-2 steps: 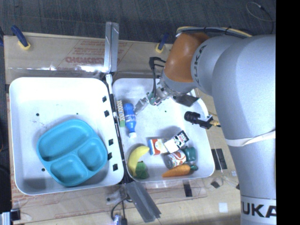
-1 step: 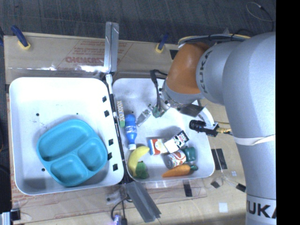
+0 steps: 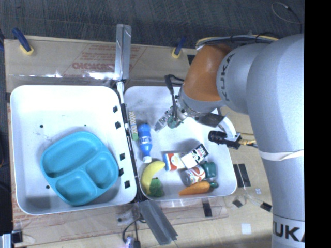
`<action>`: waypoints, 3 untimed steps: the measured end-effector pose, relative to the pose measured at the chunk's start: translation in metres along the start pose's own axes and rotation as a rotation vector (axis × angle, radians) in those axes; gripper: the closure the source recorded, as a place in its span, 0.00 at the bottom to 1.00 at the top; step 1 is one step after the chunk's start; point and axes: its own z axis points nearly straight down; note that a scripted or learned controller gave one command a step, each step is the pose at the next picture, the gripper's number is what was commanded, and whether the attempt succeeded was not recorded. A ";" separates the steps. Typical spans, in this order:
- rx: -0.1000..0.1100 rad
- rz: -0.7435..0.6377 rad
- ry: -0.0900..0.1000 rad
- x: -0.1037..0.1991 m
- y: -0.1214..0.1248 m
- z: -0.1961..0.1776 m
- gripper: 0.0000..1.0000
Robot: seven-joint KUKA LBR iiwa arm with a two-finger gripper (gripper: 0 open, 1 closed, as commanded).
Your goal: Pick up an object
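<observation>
Arm reaches in from the right over the right bin, w/ the hand low in that bin's far-left part, above the blue-capped bottle; can't tell its state, and nothing is visibly gripped. Objects sit in the right bin's near half: bottle by the left wall, banana w/ a green item near-left, a small carton, a can and a carrot along the near wall. Left bin has a blue divided tray.
</observation>
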 end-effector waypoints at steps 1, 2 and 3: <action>0.002 0.005 -0.007 -0.004 -0.003 -0.002 0.00; -0.004 -0.250 -0.014 0.001 -0.005 0.005 0.00; -0.006 -0.599 -0.001 0.045 -0.038 0.011 0.00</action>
